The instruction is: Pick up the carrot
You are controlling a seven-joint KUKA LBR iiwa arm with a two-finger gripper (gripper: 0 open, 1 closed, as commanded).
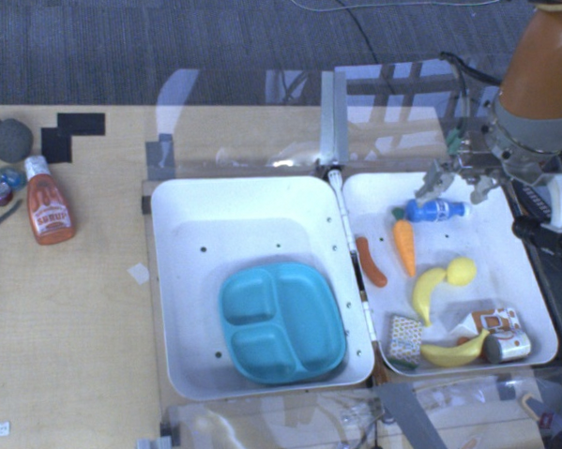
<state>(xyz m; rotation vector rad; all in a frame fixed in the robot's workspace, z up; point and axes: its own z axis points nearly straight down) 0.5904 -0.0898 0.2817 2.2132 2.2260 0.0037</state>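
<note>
Nearest the lens, one blue sectioned plate (282,322) lies in my left bin (185,271). In the right bin (540,323): one red sausage (371,262), one carrot (405,247) upright near the far wall, two bananas (427,292), one lemon (461,271), one blue bottle (436,211). My gripper (459,180) hovers spread and empty just beyond the carrot. I judge this the approach step; next I must come nearer and descend over it

A robotics lab: a wooden tabletop (79,323) carries two white bins (171,272) of toy food, cables (364,8) trailing over grey carpet (158,37).
</note>
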